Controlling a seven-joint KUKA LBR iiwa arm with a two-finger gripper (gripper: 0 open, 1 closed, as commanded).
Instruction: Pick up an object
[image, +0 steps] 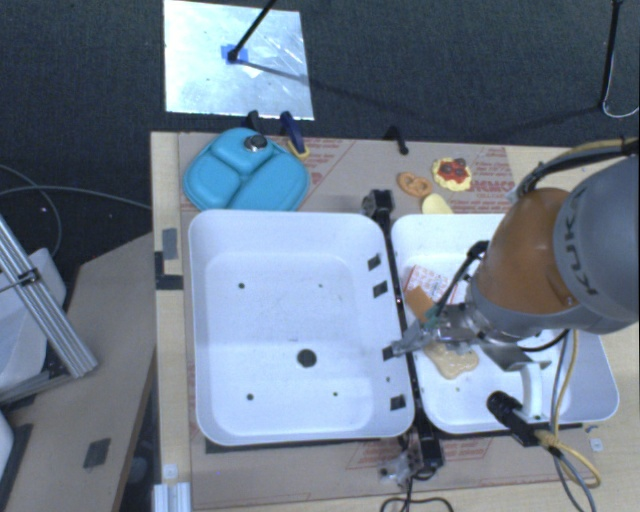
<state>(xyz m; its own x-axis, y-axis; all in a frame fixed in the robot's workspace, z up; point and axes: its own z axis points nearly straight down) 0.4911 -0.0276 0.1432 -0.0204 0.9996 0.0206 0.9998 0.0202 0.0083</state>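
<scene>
My gripper (437, 332) hangs low over the left part of the right bin (590, 400), under the grey and orange wrist. Just below it lies a flat tan piece (457, 363), partly covered by the gripper. An orange wedge (417, 300) and a white packet with red print (427, 274) lie just above it, near the bin's left wall. I cannot see anything held.
The left bin (230, 260) has a small dark round spot (306, 358) on its floor. Behind the bins on the bench lie a blue compartment tray (245, 172), a pretzel (412, 184), a small pizza toy (452, 172) and a pale yellow piece (436, 205).
</scene>
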